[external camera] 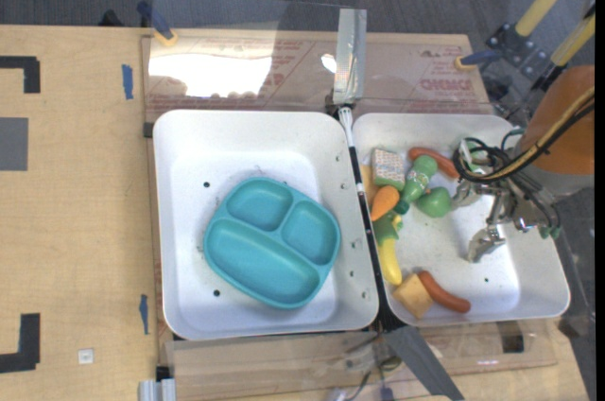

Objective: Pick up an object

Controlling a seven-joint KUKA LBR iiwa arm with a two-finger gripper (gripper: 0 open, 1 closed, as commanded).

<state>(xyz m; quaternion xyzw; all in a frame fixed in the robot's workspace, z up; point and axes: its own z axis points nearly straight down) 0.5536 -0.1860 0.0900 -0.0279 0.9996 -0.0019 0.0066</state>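
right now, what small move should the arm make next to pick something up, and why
Probably shift toward the near-left corner of the right bin and descend over the red sausage. The gripper hangs above bare bin floor, with nothing beneath it, and the sausage lies apart from the crowded toy food, beside only a yellow wedge.

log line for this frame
end effector: over right bin, bare floor | holding: nothing seen | toy food: left side | teal tray: left bin

Glossy teal plastic tray [272, 243]
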